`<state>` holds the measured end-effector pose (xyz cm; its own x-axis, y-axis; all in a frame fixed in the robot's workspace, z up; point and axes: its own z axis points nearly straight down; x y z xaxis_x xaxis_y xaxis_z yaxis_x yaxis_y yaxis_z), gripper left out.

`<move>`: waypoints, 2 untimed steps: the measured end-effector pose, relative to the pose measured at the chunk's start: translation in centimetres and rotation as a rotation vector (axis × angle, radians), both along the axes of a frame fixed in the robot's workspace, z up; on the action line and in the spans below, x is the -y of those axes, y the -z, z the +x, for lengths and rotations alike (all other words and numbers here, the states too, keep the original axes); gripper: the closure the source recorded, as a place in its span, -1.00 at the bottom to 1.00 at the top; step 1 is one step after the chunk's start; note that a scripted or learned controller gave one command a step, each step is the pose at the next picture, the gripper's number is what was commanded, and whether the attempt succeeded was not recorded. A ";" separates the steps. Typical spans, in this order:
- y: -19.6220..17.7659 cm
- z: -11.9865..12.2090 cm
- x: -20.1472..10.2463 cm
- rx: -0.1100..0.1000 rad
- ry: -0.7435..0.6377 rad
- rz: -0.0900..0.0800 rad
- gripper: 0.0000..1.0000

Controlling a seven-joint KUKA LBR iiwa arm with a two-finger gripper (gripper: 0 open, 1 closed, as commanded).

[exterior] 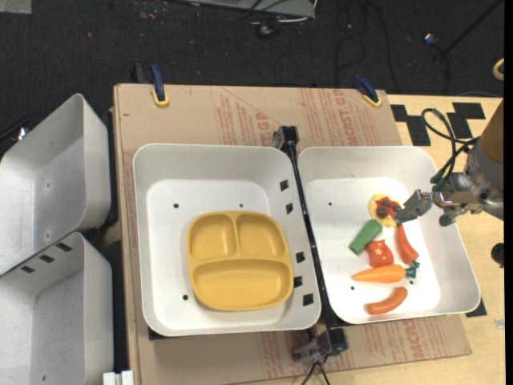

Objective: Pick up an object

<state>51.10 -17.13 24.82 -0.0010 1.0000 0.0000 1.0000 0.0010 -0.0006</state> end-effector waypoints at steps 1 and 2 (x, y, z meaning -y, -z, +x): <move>5.7 0.8 -0.6 -0.004 0.001 0.002 -1.00; 11.3 -0.4 -0.7 -0.006 0.003 0.002 -1.00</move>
<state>50.73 -16.39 13.54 0.0023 1.0000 0.0021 1.0000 -0.0023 -0.0067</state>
